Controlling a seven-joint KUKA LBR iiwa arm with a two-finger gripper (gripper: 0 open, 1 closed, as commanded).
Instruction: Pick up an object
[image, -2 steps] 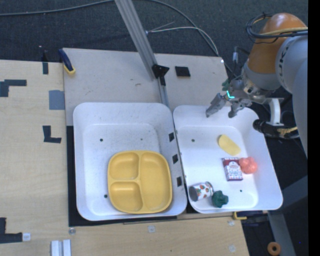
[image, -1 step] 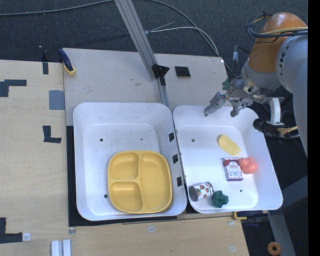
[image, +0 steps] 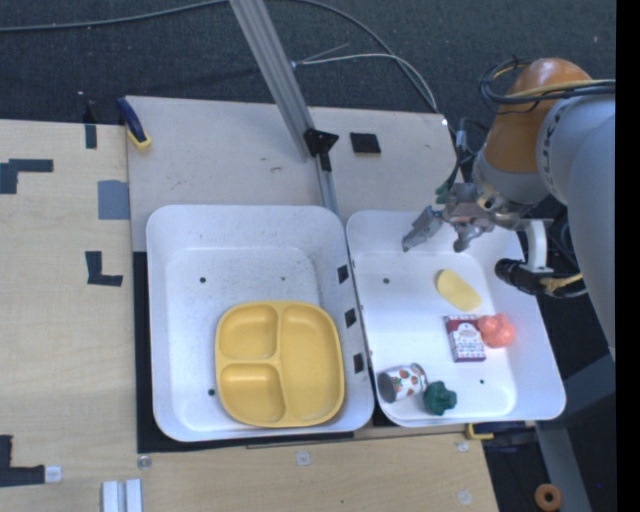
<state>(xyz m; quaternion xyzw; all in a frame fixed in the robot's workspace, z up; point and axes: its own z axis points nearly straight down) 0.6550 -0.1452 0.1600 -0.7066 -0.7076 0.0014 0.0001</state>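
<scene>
Lower centre of the frame: a green toy (image: 439, 399) and a small printed can (image: 402, 382) lie on their sides, touching, close to the near rim of the right bin (image: 530, 400). Little room remains between them and that rim.

Just above, toward the bin's right side, a small red-and-white box (image: 465, 338) lies flat, with a pink ball (image: 496, 330) touching its right edge. Further up sits a yellow sponge (image: 458, 289), apart from the box. The bin floor to the left of these three items is bare up to the dividing wall.

The left bin (image: 180, 300) holds a yellow divided plate (image: 279, 362), set toward its near right corner, near the wall shared with the right bin. The upper half of that bin floor is open.

The gripper (image: 446, 232) hangs over the upper part of the right bin, above and slightly left of the sponge, not touching it. Its two fingers (image: 418, 231) are spread apart and nothing sits between them. The grey arm (image: 590, 150) with its orange band enters from the right edge.

Farthest, a metal post (image: 285, 85) rises at a slant from the bench (image: 60, 300) behind the bins; a yellow-and-blue clamp (image: 133, 123) sits at upper left.
</scene>
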